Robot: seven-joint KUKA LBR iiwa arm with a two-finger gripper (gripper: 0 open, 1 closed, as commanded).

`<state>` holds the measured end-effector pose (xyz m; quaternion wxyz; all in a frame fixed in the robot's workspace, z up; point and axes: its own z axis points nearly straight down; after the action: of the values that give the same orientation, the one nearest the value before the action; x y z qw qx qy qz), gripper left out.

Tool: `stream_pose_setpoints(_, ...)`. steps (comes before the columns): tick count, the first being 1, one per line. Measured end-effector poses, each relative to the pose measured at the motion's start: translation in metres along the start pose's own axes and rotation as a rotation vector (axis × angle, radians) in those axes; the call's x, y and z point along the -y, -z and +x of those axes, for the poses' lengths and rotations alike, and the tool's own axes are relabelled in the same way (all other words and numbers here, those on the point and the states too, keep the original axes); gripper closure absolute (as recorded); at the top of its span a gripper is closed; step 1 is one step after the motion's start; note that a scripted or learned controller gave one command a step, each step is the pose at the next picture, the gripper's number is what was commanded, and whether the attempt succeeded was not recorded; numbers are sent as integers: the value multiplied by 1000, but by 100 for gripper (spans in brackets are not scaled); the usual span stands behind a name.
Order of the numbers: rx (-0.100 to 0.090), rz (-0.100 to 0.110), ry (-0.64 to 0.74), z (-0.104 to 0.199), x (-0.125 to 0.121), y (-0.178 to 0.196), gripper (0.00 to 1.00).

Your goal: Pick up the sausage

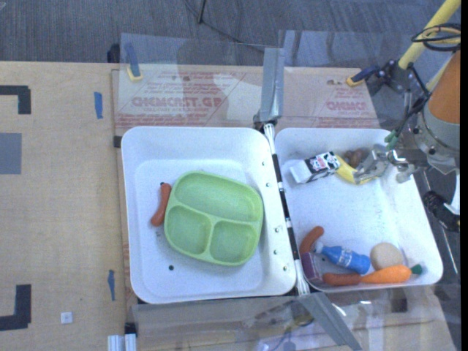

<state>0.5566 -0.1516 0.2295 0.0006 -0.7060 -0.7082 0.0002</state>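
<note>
A reddish-brown sausage (pixel 311 238) lies near the left wall of the right bin (pixel 398 210), just above a blue bottle (pixel 346 257). A second orange-red sausage-like piece (pixel 161 204) rests in the left bin (pixel 139 254), against the left rim of the green divided plate (pixel 213 217). My gripper (pixel 387 168) hangs over the upper right part of the right bin, well away from both sausages. It stands open with nothing between its fingers, close to a yellow item (pixel 349 172).
A small milk carton (pixel 317 164) lies at the top of the right bin. A pale egg-shaped item (pixel 386 254), a carrot (pixel 380 275) and a purple piece (pixel 311 266) crowd its near edge. A metal divider (pixel 281 218) separates the bins.
</note>
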Motion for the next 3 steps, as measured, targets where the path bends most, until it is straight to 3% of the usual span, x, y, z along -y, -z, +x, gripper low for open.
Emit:
stream_pose_setpoints(1,0,0,-60,43,45,-127,0)
stream_pose_setpoints(2,2,-6,-469,58,32,-143,0)
stream_pose_setpoints(3,1,0,-370,69,-9,-45,0)
